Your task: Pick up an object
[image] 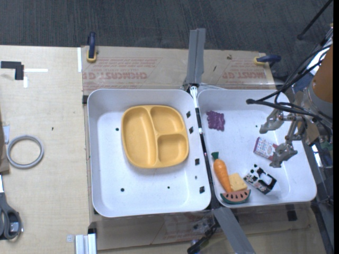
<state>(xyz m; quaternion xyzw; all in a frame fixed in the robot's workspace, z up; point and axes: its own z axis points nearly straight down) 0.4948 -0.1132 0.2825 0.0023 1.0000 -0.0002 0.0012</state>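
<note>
My tool (276, 141) hangs released over the small pink-and-white flat packet (263, 147) — light, thin, probably slippery; I would pinch it across its short edges.

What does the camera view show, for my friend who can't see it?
A robot gripper hangs open over the right white bin, above a small pink packet, near a toy carrot, watermelon slice and purple grapes. The left bin holds a yellow divided plate.
</note>
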